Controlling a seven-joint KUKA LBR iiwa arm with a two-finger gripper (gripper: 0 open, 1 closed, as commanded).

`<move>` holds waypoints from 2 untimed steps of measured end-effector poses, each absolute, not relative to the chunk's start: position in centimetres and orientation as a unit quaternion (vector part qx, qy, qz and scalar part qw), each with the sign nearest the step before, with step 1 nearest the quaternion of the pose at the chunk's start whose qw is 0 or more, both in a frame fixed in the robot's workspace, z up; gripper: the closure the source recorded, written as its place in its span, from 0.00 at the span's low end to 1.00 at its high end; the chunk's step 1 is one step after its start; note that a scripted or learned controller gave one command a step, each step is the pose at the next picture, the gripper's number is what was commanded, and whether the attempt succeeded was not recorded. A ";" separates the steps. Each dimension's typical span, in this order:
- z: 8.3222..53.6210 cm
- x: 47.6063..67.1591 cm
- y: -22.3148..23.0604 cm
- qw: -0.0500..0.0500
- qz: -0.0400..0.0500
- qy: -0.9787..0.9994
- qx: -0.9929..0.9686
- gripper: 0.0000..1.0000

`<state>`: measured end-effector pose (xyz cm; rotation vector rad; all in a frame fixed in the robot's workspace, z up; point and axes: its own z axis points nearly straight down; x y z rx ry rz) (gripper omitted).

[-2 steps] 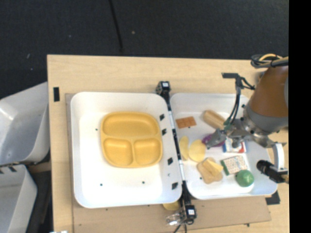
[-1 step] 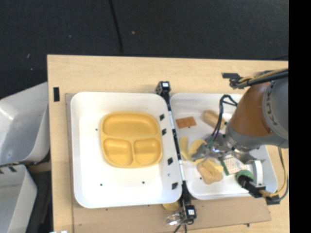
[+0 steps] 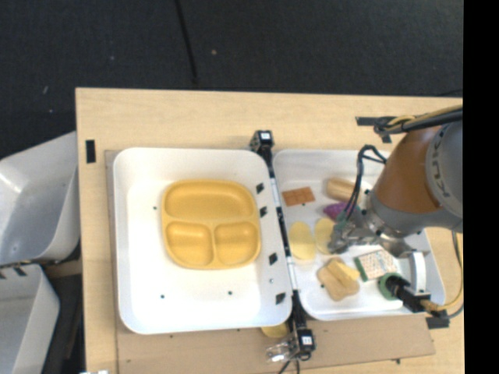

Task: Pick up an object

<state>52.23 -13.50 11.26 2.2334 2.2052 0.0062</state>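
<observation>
Yellow disc lies in right bin, just beside claw (finger state: cannot tell). Approach step, nothing visibly gripped; next move needs centring over disc, then descent.

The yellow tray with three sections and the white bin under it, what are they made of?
The yellow three-section tray looks like moulded plastic: smooth, one even colour, rounded dividers. The white left bin also seems plastic, with a matte, uniform surface and rounded corners.

Yellow tray in white bin; brown slab, purple obj, tan block.
</observation>
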 end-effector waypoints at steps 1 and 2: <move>11.7 48.8 -9.4 -0.001 -0.001 0.709 0.706 1.00; 20.6 49.2 2.0 0.002 0.005 0.713 0.702 1.00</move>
